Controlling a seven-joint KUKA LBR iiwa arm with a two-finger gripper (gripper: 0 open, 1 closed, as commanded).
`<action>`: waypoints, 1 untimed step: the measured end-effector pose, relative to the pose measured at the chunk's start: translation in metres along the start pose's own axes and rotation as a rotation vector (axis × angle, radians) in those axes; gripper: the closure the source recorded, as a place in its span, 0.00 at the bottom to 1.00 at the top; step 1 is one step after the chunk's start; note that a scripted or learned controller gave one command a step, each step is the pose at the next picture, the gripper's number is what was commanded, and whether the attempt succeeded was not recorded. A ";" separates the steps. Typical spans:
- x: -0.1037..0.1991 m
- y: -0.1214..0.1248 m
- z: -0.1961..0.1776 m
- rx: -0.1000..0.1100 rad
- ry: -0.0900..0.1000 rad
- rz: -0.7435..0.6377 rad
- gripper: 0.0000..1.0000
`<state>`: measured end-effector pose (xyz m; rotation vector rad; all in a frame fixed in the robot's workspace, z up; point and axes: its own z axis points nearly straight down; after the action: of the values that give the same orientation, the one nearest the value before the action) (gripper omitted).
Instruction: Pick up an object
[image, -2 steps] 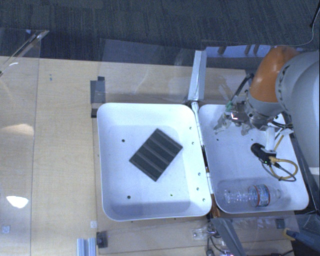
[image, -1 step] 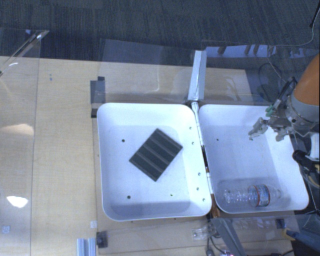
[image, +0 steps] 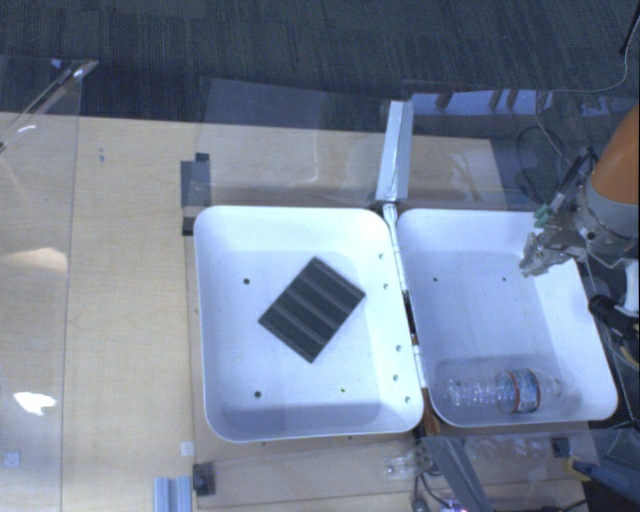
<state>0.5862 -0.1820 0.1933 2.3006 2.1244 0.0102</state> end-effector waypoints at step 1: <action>0.000 0.000 0.000 0.000 0.000 0.000 0.00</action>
<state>0.5862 -0.1819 0.1933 2.3004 2.1248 0.0097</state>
